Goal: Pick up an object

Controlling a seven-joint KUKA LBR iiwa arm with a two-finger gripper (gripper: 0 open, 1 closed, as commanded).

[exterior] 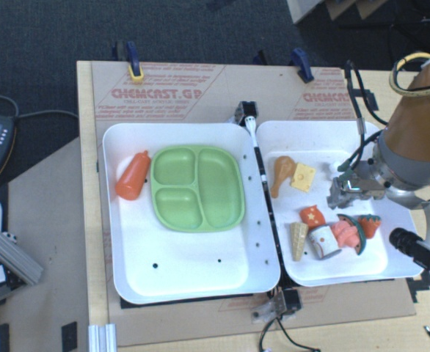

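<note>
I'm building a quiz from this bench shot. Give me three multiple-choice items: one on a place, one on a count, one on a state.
1. Where does the orange bottle lie?
A. In the left bin, beside the green plate
B. In the right bin, by the cheese
C. On the cardboard outside both bins

2. How many compartments has the green plate?
A. Two
B. Three
C. Five

3. How does the gripper stand?
A. Resting on the green plate
B. Over the right bin, above the toy food
C. Parked over the dark floor

Key: 1 A, the bottle lies left of the plate inside the left bin. 2 B, two small wells and one long one. 3 B, it hangs over the right bin near the strawberry.
</note>
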